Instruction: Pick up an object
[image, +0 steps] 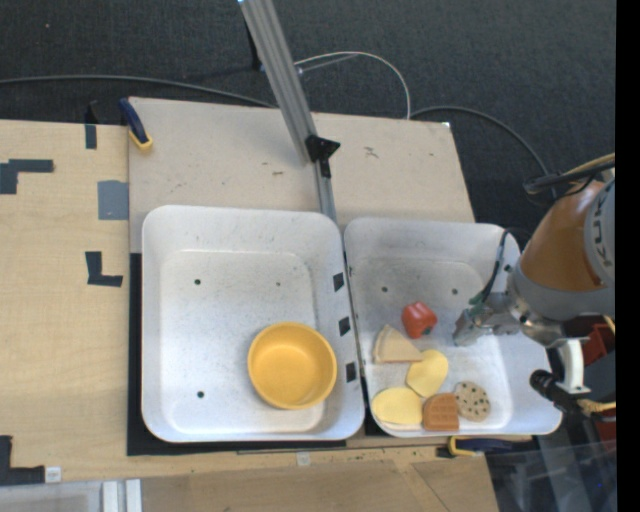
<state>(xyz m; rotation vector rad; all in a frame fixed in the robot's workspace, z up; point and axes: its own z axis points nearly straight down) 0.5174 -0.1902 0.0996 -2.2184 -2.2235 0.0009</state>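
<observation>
Dark carpet floor (450, 40), black cables (120, 85), light wooden bench (60, 330), slanted metal pole (285, 80)

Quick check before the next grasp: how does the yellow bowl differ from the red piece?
The yellow bowl lies in the left bin; the red piece lies in the right bin. The bowl is far larger, round and hollow; the red piece is small and chunky. The bowl sits alone, while the red piece has other food pieces close by and the gripper just beside it. Both rest on a bin floor, ungrasped.
</observation>
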